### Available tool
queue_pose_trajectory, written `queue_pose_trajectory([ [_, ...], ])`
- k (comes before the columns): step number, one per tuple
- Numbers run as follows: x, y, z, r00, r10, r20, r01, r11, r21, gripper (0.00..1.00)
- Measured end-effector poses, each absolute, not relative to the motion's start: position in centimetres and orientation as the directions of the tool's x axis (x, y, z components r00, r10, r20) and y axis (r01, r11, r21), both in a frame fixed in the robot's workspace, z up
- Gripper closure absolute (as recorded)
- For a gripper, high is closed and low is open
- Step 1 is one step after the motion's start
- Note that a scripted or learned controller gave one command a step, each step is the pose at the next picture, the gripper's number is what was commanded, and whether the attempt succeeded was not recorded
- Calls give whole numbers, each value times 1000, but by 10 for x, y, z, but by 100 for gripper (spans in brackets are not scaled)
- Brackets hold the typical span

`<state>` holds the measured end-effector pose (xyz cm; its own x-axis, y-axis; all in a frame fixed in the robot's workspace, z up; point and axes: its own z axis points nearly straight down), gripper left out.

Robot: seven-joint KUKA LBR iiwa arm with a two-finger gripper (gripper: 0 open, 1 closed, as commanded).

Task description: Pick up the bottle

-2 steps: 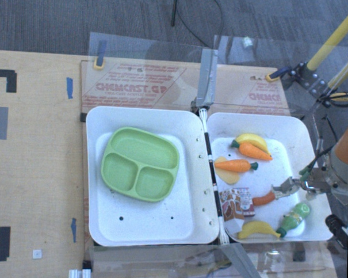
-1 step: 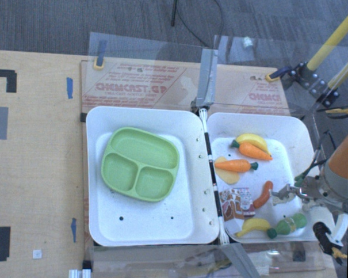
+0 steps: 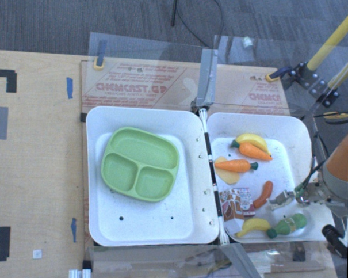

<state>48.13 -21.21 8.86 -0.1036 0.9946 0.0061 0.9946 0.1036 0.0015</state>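
Observation:
The bottle [image 3: 289, 225] is small and green with a pale cap end. It lies on its side in the front right corner of the right bin [image 3: 301, 128]. My gripper [image 3: 290, 197] hangs over that bin's right side, a little behind the bottle in the view and apart from it. Nothing shows in its grasp. The arm with its orange band [image 3: 341, 164] comes in from the right edge.
The right bin also holds a yellow banana [image 3: 254, 226] next to the bottle, a red sausage [image 3: 263, 194], a printed packet [image 3: 236, 203], two carrots [image 3: 236, 165] and another yellow banana [image 3: 253, 139]. A green divided plate [image 3: 140, 163] lies in the left bin [image 3: 95, 218].

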Motion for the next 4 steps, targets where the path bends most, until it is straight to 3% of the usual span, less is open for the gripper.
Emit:
queue_pose_trajectory([
  [1,522,-218,89,-210,978,9,978,210,6,0],
  [2,484,-221,88,-406,914,-4,914,406,10,0],
  [3,483,-225,97,-399,917,-10,917,399,11,100],
  [4,566,-225,88,-71,997,-6,997,71,8,100],
])
